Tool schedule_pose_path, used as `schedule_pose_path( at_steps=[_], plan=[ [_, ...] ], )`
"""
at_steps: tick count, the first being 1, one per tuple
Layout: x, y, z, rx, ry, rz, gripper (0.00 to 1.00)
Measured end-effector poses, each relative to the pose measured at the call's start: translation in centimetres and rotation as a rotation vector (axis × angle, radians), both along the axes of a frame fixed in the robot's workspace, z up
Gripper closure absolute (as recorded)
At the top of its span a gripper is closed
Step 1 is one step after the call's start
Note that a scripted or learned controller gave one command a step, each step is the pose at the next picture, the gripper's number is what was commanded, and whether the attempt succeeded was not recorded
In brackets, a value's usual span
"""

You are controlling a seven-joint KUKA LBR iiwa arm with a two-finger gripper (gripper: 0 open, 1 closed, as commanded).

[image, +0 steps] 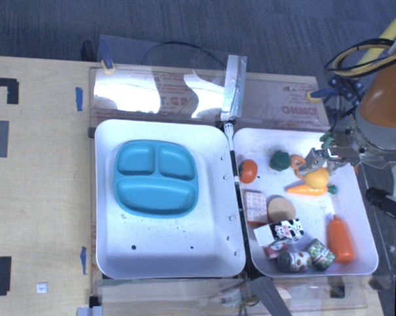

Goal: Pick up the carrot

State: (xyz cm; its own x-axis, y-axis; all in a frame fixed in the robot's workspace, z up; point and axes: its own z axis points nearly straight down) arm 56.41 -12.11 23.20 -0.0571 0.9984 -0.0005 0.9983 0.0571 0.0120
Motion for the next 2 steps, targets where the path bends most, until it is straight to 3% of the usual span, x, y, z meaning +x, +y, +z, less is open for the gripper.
schedule_pose_path(
  at_steps=[1, 2],
  plan=[
    [-6.6, 2.4, 0.8, 0.004, 0.016, -0.369, 1.0],
    [-4.7, 8.7, -0.9, 0.003, 0.015, -0.539, 1.0]
  ],
)
